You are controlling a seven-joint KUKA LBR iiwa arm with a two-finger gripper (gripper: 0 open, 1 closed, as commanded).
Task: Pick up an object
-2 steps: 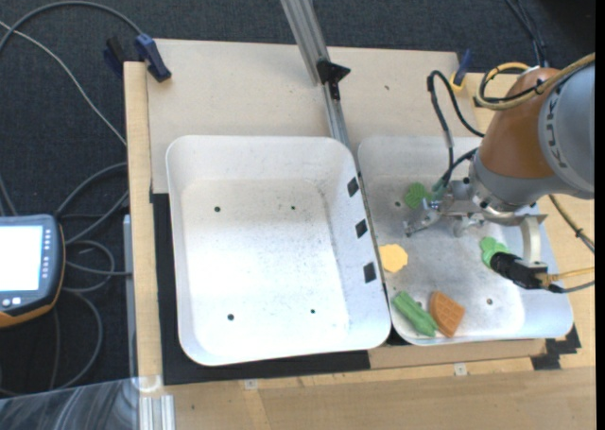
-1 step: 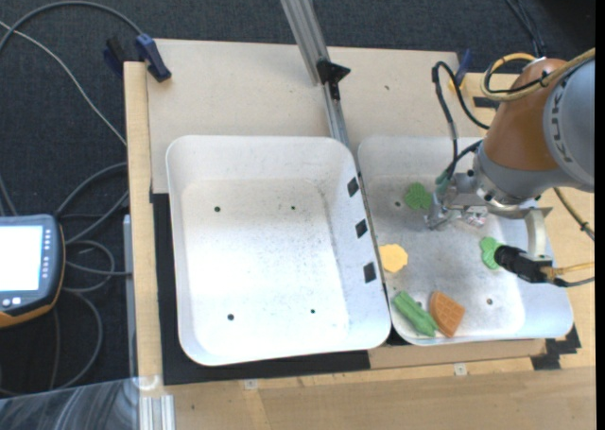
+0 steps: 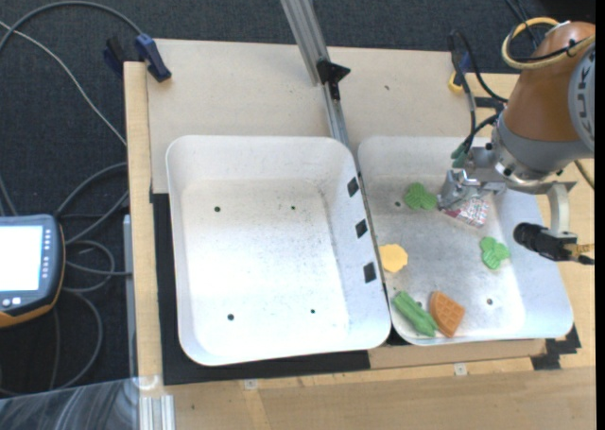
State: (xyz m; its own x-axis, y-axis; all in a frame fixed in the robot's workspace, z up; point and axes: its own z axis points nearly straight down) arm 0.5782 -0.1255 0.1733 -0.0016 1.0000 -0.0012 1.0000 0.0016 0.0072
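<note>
My gripper point(image 3: 455, 196) hangs low over the back of the right bin point(image 3: 529, 319). Right by its tip lies a clear, pinkish packet point(image 3: 475, 213); I cannot tell whether the two touch. A green piece point(image 3: 419, 197) sits just left of the gripper. Another green piece point(image 3: 493, 252) lies to the front right of it. A yellow piece point(image 3: 392, 257) rests near the bin's left wall. At the front of the bin, a long green piece point(image 3: 413, 313) and an orange wedge point(image 3: 447, 312) lie side by side.
The left bin point(image 3: 189, 230) stands beside the right one, with black clips point(image 3: 360, 228) along the shared wall. A slanted metal rail point(image 3: 307, 26) runs from the back down to the bins. A handheld screen point(image 3: 24, 263) and cables lie off the bench at left.
</note>
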